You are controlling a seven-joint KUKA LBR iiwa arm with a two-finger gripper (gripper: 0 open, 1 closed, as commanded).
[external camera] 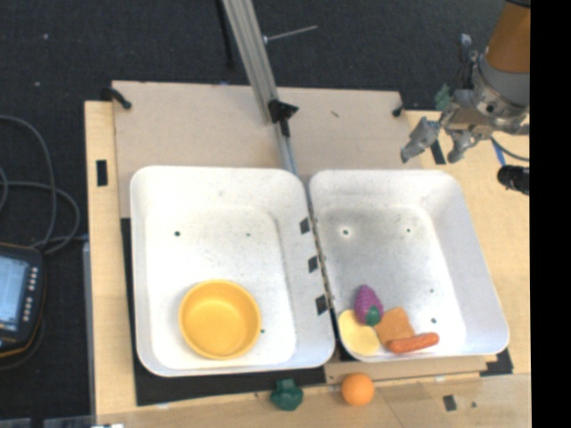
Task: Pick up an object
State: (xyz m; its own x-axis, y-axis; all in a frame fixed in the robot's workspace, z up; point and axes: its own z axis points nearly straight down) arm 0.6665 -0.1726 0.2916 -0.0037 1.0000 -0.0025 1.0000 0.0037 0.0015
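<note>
Arm: you see the grey arm with its orange band point(511, 38) coming in at the upper right, above the bench and outside both bins.
Gripper: your gripper point(439, 143) hangs just past the far right corner of the right bin point(464, 239); its two fingers point(417, 141) are spread apart with nothing between them.
Right bin: you have a small cluster of toys packed into the near corner, against the front wall.
Purple piece: a purple toy with a green tip point(367, 303) sits at the back of that cluster.
Pale yellow piece: a flat yellow round point(357, 334) lies at the left of the cluster, touching the purple one.
Orange chunk: an orange lump point(393, 325) rests just right of the purple toy.
Red-orange stick: a carrot-like stick point(414, 343) lies along the front wall, touching the orange lump.
Left bin: in the left bin point(214, 212) you find a yellow bowl point(219, 318), upright, near the front.
Bench edge: an orange ball point(357, 389) and a small green toy point(286, 395) lie on the bench in front of the bins, near each other.
Distance: your gripper is well apart from every toy.
</note>
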